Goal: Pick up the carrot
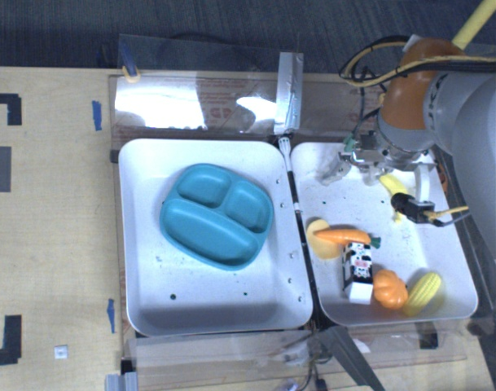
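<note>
The carrot (344,236), orange with a green stub at its right end, lies on its side in the left part of the right bin (455,251). It rests against a yellow rounded fruit (318,239). My gripper (368,159) hangs over the far end of the right bin, under the orange wrist band (406,96). It is well beyond the carrot and apart from it. Nothing shows in the gripper.
A black-and-white milk carton (358,272) stands just in front of the carrot, with an orange fruit (388,290) and yellow corn (424,291) beside it. A yellow banana-like piece (392,184) lies near the gripper. The left bin (142,259) holds a blue divided plate (217,214).
</note>
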`<state>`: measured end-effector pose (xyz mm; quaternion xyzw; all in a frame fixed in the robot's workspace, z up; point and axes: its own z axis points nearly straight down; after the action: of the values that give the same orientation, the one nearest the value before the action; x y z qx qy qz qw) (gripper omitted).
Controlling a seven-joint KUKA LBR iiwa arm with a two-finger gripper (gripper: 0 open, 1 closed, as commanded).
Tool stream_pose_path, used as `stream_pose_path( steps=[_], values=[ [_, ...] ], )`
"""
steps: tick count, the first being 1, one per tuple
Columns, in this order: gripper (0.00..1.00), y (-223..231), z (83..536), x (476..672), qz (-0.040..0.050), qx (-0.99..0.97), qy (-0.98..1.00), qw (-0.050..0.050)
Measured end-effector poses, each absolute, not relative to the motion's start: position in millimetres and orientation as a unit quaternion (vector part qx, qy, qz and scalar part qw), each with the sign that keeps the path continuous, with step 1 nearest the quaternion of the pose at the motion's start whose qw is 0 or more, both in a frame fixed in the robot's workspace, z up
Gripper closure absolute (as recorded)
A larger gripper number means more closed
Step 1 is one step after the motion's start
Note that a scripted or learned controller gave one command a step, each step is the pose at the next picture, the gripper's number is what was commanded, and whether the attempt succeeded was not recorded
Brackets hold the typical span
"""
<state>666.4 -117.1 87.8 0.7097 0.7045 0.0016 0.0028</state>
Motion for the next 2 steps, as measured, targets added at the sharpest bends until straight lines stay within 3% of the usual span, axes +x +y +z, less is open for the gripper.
stream_pose_path(
  steps=[1, 2],
  values=[
    [0.00, -153.9, 156.2, 580.3, 0.0006, 0.673, 0.739, 0.002],
    [1.00, -151.7, 164.1, 580.6, 0.0009, 0.673, 0.740, 0.001]
  ],
)
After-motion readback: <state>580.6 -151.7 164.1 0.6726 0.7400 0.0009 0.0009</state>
